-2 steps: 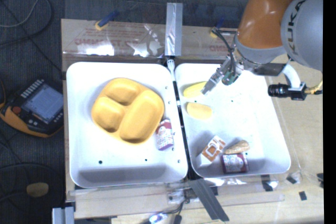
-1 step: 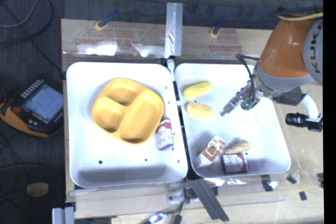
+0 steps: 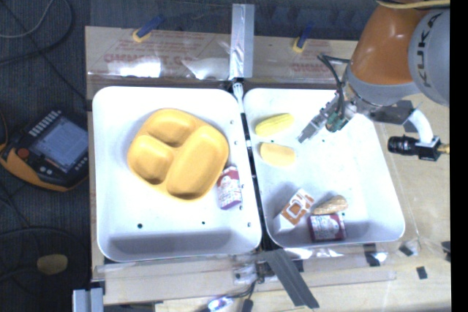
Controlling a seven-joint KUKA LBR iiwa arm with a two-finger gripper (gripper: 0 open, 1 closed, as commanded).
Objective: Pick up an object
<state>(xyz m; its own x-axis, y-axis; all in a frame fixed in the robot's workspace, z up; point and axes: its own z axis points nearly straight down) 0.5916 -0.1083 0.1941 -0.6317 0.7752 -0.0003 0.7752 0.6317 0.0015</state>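
Over the right bin (image 3: 380, 179), toward its one o'clock corner, the gripper (image 3: 316, 126) hangs on the grey arm (image 3: 398, 47) with nothing between its fingers; whether the jaws stand open or closed cannot be told at this size. The nearest candidates lie at nine o'clock from it: an upper yellow piece (image 3: 273, 123) and a lower yellow piece (image 3: 278, 153), close together near the divider. To do the pick well, the arm would likely choose one piece, centre over it and straddle its short axis, keeping clear of its neighbour and the bin wall. Counted, the right bin holds two yellow pieces, one orange-and-white packet (image 3: 296, 207), one tan roll (image 3: 328, 205) and one dark red can (image 3: 325, 228). In the left bin (image 3: 117, 215) there is one large yellow lumpy toy (image 3: 178, 152) and one small bottle (image 3: 229, 188) at its four o'clock.
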